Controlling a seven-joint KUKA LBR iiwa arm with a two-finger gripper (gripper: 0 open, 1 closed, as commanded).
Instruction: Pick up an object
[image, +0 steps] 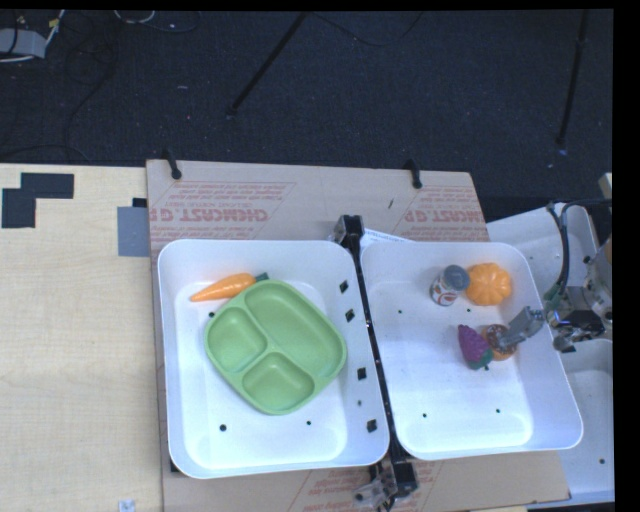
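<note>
Gripper (518, 327) sits low in the right bin (450, 430), reaching in from the right; whether it's open or shut can't be told at this res. Just left of it, touching or nearly so, a small orange-brown item (499, 341) w/ a purple toy (473, 345) beside it, likely the target. Farther back: a small can (447, 285) and an orange ball (488, 284), side by side, could crowd a lift. Left bin (190, 420): green tray (274, 346), carrot (224, 287) at far left corner.

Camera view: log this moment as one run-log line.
gripper: right bin, by purple toy | grasp: unconfirmed | left bin: green tray, carrot
</note>
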